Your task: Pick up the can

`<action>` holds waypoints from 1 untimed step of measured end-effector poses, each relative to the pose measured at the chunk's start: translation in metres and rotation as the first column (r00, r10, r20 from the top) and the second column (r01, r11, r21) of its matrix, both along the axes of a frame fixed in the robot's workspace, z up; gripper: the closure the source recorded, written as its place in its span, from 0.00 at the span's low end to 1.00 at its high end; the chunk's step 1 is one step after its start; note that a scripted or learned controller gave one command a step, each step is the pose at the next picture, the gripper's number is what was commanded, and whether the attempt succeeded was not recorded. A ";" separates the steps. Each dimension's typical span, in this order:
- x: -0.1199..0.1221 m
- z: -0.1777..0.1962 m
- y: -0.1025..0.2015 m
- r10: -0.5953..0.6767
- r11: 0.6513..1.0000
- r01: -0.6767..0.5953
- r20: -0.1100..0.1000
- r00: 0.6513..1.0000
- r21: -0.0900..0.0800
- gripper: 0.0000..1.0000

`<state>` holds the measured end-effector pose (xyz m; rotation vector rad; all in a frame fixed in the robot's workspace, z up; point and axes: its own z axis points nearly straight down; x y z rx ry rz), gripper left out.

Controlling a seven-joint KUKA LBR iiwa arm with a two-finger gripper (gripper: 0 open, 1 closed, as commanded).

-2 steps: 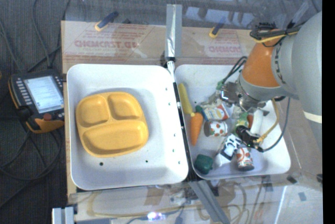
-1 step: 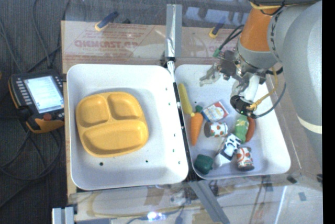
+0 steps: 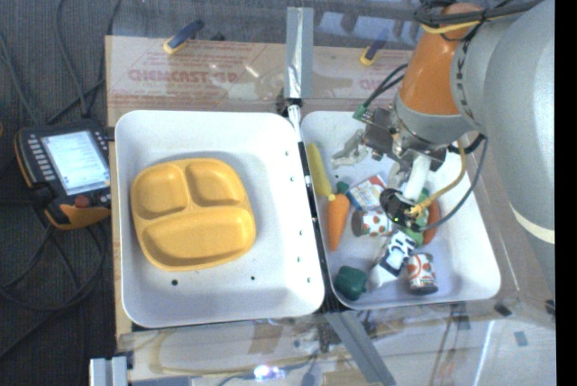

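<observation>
The can (image 3: 420, 272), small with a red and white label, rests near the front of the right bin (image 3: 476, 271). My gripper (image 3: 354, 148) hangs over the back of that bin, well behind and to the left of the can and not touching it. Nothing shows between its tips. A second small cylinder (image 3: 369, 223) with a dark end lies in the middle of the bin, between the gripper and the can.
The right bin also holds a yellow stick (image 3: 316, 170) along its left wall, a carrot (image 3: 335, 220), a green item (image 3: 352, 282), a small printed box (image 3: 367, 192), a black and white piece (image 3: 394, 256) and a red item (image 3: 433, 222). A yellow divided plate (image 3: 191, 213) sits in the left bin (image 3: 149, 127).
</observation>
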<state>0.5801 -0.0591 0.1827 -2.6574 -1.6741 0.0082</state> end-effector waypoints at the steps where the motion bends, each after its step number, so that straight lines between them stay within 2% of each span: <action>1: -0.039 -0.086 -0.044 -0.198 0.980 0.198 0.008 0.980 0.001 0.00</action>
